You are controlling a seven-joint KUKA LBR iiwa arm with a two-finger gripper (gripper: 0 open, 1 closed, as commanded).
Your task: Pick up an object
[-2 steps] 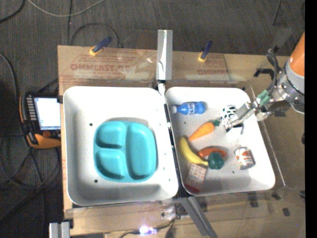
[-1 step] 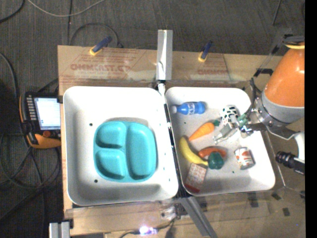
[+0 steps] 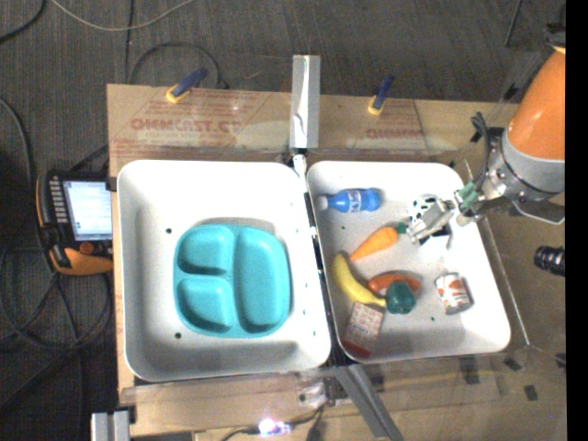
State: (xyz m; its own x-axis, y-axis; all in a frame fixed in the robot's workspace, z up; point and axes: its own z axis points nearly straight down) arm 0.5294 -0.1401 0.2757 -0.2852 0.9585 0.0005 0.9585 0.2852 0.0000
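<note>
My gripper (image 3: pixel 430 222) hangs over the upper right part of the right bin (image 3: pixel 487 333), reaching in from the right. A small black and white object (image 3: pixel 421 209) lies right at its tip; whether it is gripped is unclear. Just left of the gripper is an orange carrot (image 3: pixel 377 243). A blue bottle (image 3: pixel 354 200) lies on its side near the bin's back. Below them I see a yellow banana (image 3: pixel 354 283), a red piece (image 3: pixel 395 280) touching a dark green piece (image 3: pixel 401 298), a small red and white can (image 3: pixel 452 292) and a red and white packet (image 3: pixel 364 323).
The left bin (image 3: pixel 138 246) holds a turquoise divided tray (image 3: pixel 231 278). A metal post (image 3: pixel 305 99) stands behind the seam between the bins. A handheld pendant (image 3: pixel 78 220) lies off the bench's left side. The arm's orange band (image 3: pixel 542 108) is at the right.
</note>
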